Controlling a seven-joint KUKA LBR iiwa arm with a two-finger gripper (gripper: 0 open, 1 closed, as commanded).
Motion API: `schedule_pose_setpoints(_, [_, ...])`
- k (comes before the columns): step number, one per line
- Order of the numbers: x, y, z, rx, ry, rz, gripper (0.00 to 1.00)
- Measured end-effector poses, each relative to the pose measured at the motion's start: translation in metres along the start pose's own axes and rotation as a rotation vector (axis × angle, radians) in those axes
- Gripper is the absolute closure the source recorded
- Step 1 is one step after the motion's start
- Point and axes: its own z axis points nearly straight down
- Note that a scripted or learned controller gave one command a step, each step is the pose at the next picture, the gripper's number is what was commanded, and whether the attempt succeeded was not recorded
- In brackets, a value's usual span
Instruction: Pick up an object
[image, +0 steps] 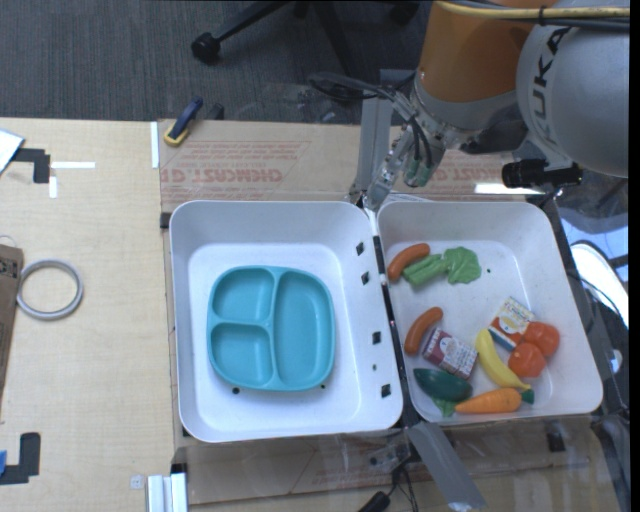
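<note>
The arm (530, 70) enters from the right and hangs above the far rim of the right bin (560, 250), near the divider between the two bins. The left bin (190, 300) carries a teal divided plate (271, 328).

The right bin carries all candidate objects: a green broccoli piece (447, 267), two sausages, the nearer to the gripper at (408, 260) and the other at (423, 329), a banana (494, 360), a carrot (490, 402), a small carton (512, 317), and an orange-red tomato (533, 349).

The gripper (405, 165) sits above and beyond the bin's far-left corner. The fingers are blurred; spread or closed cannot be told, and nothing shows between them.

Key relation: the upper sausage lies nearest, toward the camera and below the gripper. Its long axis runs diagonally, upper-right to lower-left.
</note>
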Motion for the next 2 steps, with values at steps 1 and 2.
schedule_pose_setpoints(1, [0.0038, 0.0157, 0.0465, 0.003, 0.003, 0.141, 1.0])
schedule_pose_setpoints(2, [0.0027, 0.0157, 0.037, 0.001, -0.001, 0.14, 1.0])
